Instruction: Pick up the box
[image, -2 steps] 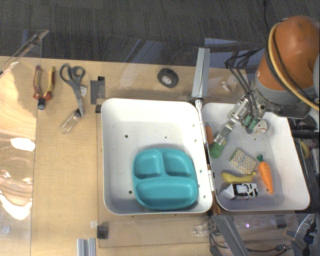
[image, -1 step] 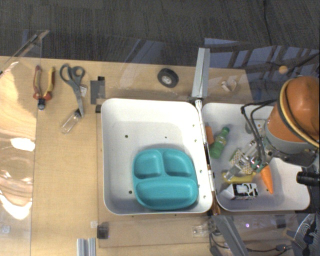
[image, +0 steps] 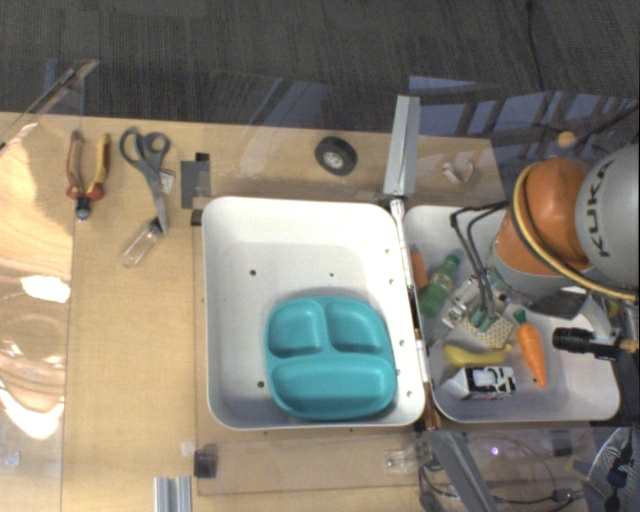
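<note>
The box (image: 490, 380), small, dark, with a white label too small to read, lies flat near the front edge of the right bin (image: 590, 400). Just behind it lie a yellow banana (image: 477, 354) and, to its right, an orange carrot (image: 531, 355); a green bottle (image: 440, 285) lies farther back. The arm (image: 575, 230), grey with an orange band and the letters "KU" on its casing, bends over this bin. Whether the gripper (image: 478, 308) is spread or closed cannot be told. The left bin (image: 240, 300) holds a teal three-compartment plastic tray (image: 330, 357).
</note>
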